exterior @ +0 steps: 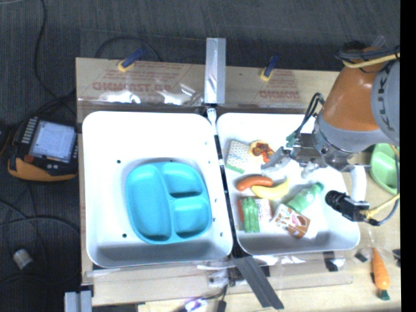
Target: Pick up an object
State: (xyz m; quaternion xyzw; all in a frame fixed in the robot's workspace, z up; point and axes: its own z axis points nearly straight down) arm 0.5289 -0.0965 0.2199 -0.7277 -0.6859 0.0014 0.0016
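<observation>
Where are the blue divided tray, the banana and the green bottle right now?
blue divided tray (170,200), camera view, on the ridge between its compartments.
banana (272,188), camera view, on the middle of its curve.
green bottle (303,197), camera view, on its body.

The bench (162,86) is a pale wooden board with printed lettering along its far edge. Two shallow white bins sit on it side by side: the left bin (104,174) and the right bin (338,236), touching along a middle divider. Two clamps, one (130,60) at far left and another (268,69) at far right, grip the far edge. An upright metal strip (215,70) stands between them. An orange carrot-like item (379,273) lies at the near right corner.
</observation>
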